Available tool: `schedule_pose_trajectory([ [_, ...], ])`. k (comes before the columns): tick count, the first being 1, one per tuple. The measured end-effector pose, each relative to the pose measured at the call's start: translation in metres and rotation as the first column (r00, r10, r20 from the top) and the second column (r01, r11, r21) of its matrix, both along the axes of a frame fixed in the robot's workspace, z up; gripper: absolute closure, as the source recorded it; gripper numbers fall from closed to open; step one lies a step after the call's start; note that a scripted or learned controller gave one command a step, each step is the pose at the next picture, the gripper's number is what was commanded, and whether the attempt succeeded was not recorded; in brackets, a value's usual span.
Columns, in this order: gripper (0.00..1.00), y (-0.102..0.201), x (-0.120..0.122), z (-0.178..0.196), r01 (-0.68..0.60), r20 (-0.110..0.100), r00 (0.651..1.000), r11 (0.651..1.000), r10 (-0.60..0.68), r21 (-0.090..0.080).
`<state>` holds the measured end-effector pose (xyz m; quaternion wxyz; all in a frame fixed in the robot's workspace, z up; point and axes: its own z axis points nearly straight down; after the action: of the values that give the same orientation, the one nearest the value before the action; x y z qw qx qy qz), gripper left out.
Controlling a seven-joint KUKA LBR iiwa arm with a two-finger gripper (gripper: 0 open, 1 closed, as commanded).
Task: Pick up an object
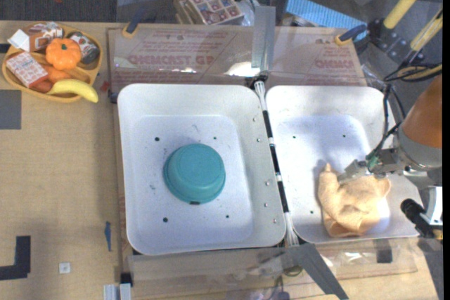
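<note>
Gripper (360,168) sits low in the right bin (309,109), at the upper edge of a crumpled tan cloth (351,204); finger state cannot be determined. Left bin (140,109) contains an overturned teal bowl (195,173).

- The gripper (360,166) sits low in the right bin (316,109), near that bin's right side.
- A crumpled cloth (351,201) lies in the same bin, touching the gripper and just in front of it.
- The left bin (140,109) lies left of the gripper, beside the right bin.
- An upturned bowl (195,173) rests in the left bin, well to the gripper's left.
- A tray of toy food (53,63) sits on the desk (56,179), far left and behind.
</note>
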<state>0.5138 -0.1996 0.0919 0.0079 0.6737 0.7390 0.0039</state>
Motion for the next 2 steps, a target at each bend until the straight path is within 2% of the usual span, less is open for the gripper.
schedule_pose_trajectory([
  [1,0.00,0.056,0.013,0.000,-0.108,0.000,0.994,0.994,0.108,-0.001],
  [2,1.00,0.055,0.014,0.011,-0.103,0.003,0.995,0.995,0.103,0.002],
])
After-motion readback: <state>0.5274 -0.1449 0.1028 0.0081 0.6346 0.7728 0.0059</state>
